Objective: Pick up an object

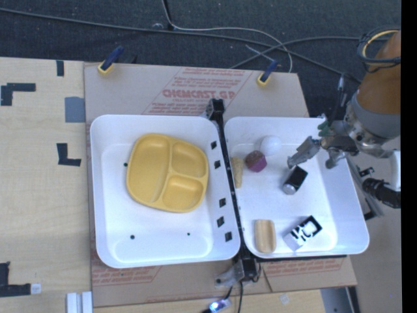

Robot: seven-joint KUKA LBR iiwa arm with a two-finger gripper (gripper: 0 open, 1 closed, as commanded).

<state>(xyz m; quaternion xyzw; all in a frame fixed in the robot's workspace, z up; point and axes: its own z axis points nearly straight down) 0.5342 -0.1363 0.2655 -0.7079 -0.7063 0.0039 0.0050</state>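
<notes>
Camera view. Grey arm with orange band (381,90) reaches in from the right, over the right-hand shallow white bin (345,204). The two-finger gripper (317,152) hangs above that bin's upper right part, fingers spread, nothing between them.

Candidate objects all lie in the right bin: small black-and-silver cylinder (294,179) just below the gripper, apparently apart from it; white ball (270,144) near the far wall; dark purple round object (255,161) just beside the ball; tan stick-shaped piece (238,172) against the divider; tan rounded block (264,235) and black-and-white printed block (304,231) near the front edge. The left white bin (107,194) holds a yellow compartment plate (168,172).

Risks, judged from this layout:
- The cylinder lies tilted; a descent off its axis would likely roll or knock it aside rather than trap it.
- It looks smooth, so a pinch at one end may let it slip out.
- The gripper sits near the right wall; one finger could catch the rim on the way down.
- The ball and purple object are nearly touching, so a try there may shove one away.
</notes>
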